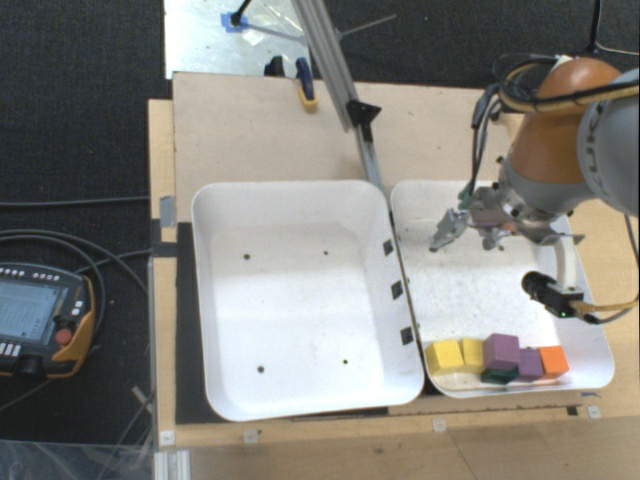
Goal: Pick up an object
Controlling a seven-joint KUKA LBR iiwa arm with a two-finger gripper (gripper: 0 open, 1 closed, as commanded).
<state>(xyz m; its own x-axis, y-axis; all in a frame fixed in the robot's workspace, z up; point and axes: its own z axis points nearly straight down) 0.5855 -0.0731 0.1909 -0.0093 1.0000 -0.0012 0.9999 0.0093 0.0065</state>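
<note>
Right bin (pixel 440 298) holds coloured blocks (pixel 498 356) along its near edge; pincer (pixel 447 230) grip unclear.

two white bins (pixel 300 203), two yellow blocks (pixel 456 355), two purple blocks (pixel 512 353), one orange (pixel 553 360), one green (pixel 499 374).

No readable text, labels, brands or numbers anywhere, the screen of the handheld controller (pixel 35 318) beside the bench's left edge too blurred to read
</note>
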